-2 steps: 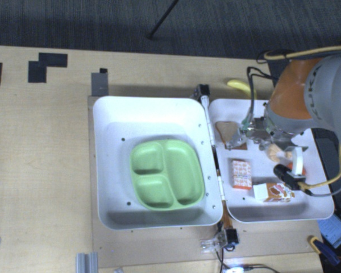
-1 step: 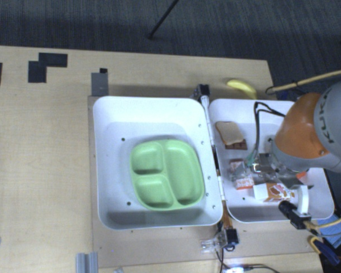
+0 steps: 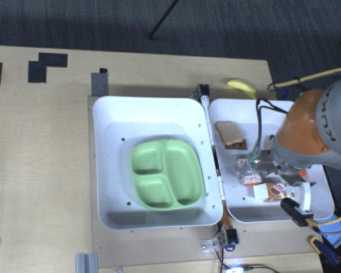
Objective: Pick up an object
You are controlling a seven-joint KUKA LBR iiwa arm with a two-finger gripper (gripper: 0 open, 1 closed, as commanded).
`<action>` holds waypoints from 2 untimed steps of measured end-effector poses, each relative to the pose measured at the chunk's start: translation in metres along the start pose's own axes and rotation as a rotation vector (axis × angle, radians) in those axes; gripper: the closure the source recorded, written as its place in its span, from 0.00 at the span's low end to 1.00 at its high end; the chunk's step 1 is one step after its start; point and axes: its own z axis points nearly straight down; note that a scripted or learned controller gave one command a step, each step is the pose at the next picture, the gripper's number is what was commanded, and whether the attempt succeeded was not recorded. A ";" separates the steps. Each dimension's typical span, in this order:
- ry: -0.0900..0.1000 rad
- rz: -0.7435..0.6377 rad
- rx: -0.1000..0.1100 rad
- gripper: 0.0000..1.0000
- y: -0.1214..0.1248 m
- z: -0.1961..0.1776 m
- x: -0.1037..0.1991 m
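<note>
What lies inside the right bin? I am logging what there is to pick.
The right bin holds a brown block and small orange-and-white packets. The arm covers its right part, so anything beneath is hidden.

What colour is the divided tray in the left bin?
Light green: the three-compartment plastic tray shows clearly in the camera view, lying in the left white bin.

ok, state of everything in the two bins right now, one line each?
green divided plate: flat in the left bin, upright, compartments bare
brown item: lying in the right bin, near its far end, apart from the rest
small red-and-white items: loose on the right bin's floor, close together
gripper: down in the right bin just above those items; no grasp visible
</note>
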 end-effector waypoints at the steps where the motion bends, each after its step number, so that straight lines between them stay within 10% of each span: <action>1: 0.002 -0.003 0.008 1.00 -0.022 -0.096 0.044; 2: 0.002 -0.004 0.010 1.00 0.046 -0.086 0.093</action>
